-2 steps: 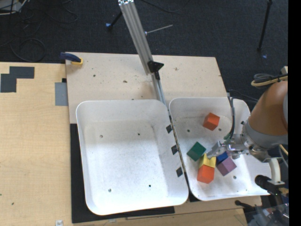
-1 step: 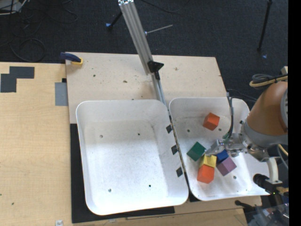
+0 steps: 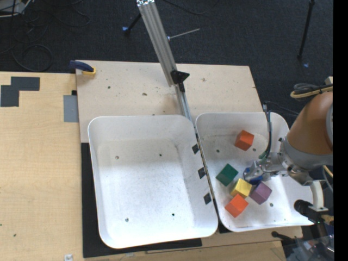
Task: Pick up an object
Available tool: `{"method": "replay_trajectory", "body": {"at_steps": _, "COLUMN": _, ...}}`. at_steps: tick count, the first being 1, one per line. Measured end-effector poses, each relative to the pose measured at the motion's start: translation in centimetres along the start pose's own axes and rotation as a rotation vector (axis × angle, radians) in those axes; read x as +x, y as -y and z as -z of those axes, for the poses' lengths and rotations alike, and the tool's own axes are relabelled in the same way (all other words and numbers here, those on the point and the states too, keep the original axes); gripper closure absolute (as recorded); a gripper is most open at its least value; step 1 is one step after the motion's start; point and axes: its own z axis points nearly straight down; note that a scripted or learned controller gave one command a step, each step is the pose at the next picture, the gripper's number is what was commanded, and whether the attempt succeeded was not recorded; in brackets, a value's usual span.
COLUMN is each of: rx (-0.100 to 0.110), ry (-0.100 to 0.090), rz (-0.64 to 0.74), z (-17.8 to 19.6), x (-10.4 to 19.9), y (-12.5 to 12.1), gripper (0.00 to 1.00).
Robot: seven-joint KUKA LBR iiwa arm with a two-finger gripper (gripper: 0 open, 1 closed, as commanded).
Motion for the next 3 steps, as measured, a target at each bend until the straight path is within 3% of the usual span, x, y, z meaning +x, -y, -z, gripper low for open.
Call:
{"method": "replay_trajectory", "body": {"at_steps": 1, "rx": 0.016, "ry": -0.001, "rz": 0.004, "z": 4.4, "x": -0.5, "y": 0.4, "gripper": 1.0}}
{"method": "replay_trajectory", "body": {"at_steps": 2, "rx": 0.014, "ry": 0.0, "rz": 0.006, "z": 9.9, "x": -0.7, "y": -0.7, "gripper": 1.0}}
{"method": "replay_trajectory", "body": {"at_steps": 3, "rx": 0.017, "ry": -0.001, "rz": 0.006, "z": 12.7, "x": -0.8, "y": -0.8, "gripper": 1.0}}
